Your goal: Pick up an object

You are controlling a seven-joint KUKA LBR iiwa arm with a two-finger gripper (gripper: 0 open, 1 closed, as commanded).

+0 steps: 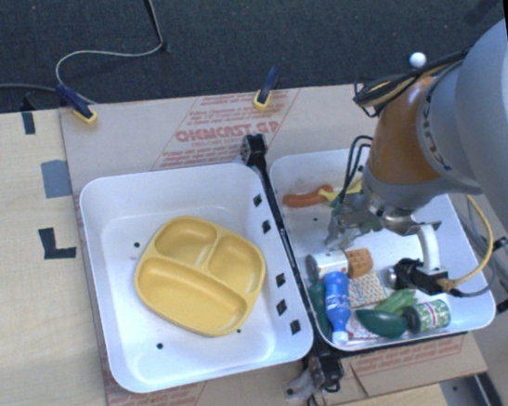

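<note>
A sheet of brown cardboard with red lettering covers the bench, dark carpet lies beyond it, and two shallow white bins sit side by side on the sheet. The left bin holds a yellow divided plate, lying flat near its middle. The right bin is crowded: an orange hot dog lies near its far wall, and along the near wall sit a blue bottle, a piece of waffle-patterned food, a dark green vegetable and a green can on its side, all close together and partly touching. A tan block lies just beyond the bottle. The grey arm with its orange band reaches in from the right and hangs over the right bin, and the gripper points down near the bin's middle, between the hot dog and the tan block; whether the claw is spread or pressed together cannot be made out, and nothing can be seen between it
</note>
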